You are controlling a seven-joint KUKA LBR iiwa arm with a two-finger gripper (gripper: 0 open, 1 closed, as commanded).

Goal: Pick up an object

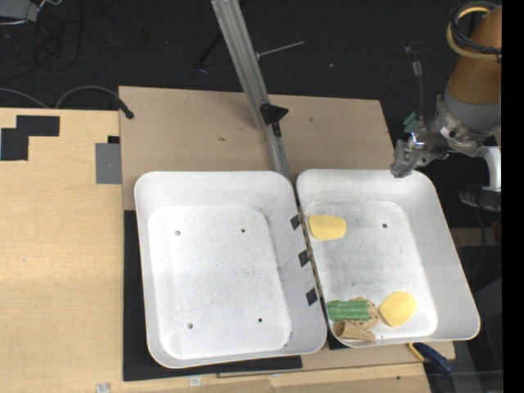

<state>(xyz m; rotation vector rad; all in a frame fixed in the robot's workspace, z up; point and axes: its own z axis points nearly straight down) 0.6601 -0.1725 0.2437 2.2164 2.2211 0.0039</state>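
Observation:
In the right bin (426,244) a pale yellow lump (327,227) lies near the left wall. At the bin's front sit a round yellow piece (398,308), a green object (349,309) and a tan piece (355,328) close together. My gripper (402,164) hangs over the bin's far right corner, well away from all of them. Nothing shows between its fingers.
The left bin (164,219) stands beside the right one, joined by black clips (300,240). A slanted metal rail (246,64) rises behind the bins. Brown board lies behind and a light wooden top to the left.

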